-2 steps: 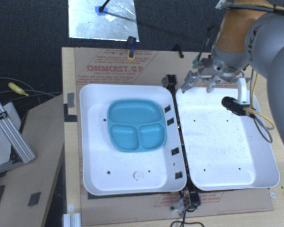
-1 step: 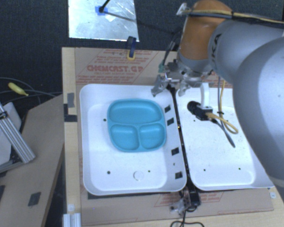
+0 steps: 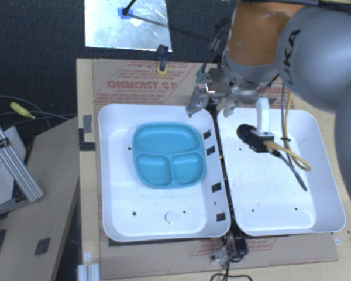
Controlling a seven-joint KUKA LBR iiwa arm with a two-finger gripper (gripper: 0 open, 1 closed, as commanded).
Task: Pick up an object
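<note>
A blue tray (image 3: 167, 155) with three compartments lies flat in the middle of the left white bin (image 3: 120, 215). My gripper (image 3: 210, 106) hangs over the far end of the ridge where the two bins meet, just beyond the tray's far right corner and apart from it. Its two grey fingers (image 3: 194, 106) look spread, so it is open with nothing between them. The right white bin (image 3: 281, 212) lies under the arm's wrist.
The grey arm (image 3: 316, 45) covers the upper right and overhangs the right bin's far side. Black clips (image 3: 216, 187) line the ridge between the bins. A faint pale disc (image 3: 171, 217) marks the left bin's near floor. Cardboard (image 3: 146, 84) and a shiny sheet (image 3: 128, 13) lie behind.
</note>
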